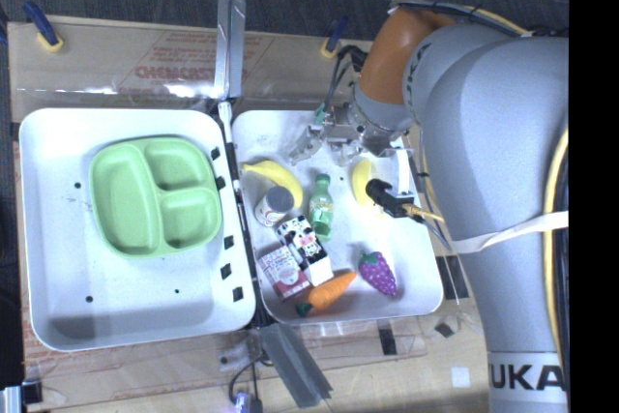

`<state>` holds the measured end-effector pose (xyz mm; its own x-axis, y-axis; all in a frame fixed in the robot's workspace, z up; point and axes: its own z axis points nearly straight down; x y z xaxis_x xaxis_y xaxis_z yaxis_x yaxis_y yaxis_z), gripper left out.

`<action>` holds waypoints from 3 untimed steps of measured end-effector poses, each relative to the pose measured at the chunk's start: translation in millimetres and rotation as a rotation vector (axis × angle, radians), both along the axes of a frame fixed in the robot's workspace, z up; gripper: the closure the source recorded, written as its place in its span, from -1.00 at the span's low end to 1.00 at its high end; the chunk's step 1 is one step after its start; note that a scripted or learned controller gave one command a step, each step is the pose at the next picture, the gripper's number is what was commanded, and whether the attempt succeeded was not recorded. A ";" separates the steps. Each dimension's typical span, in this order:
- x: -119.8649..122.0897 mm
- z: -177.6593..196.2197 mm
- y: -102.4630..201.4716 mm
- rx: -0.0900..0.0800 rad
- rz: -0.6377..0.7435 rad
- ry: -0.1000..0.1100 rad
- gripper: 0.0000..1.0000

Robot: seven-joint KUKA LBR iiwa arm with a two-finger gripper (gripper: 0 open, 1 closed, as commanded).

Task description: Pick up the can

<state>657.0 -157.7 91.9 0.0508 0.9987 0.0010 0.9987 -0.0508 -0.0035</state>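
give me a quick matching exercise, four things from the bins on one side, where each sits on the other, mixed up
Things:
1. green divided tray
2. can
3. carrot
4. purple grapes

Places:
A. near the front edge of the right bin, beside the small red box
B. alone in the left bin
C. front right part of the right bin
D. right bin, just below the banana by the divider

Pairs: 1-B, 2-D, 3-A, 4-C

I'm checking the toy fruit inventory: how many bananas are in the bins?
2, both in the right bin: one banana near its left wall above the can, another right of the green bottle. The arm may hide more.
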 end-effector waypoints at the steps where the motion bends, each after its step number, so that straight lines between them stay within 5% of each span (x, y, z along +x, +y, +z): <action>1: 0.8 0.7 -6.1 -0.002 -0.035 -0.004 -1.00; 2: -0.7 -0.3 45.2 0.000 -0.045 0.001 -1.00; 3: -0.4 9.7 46.5 0.000 -0.039 0.003 1.00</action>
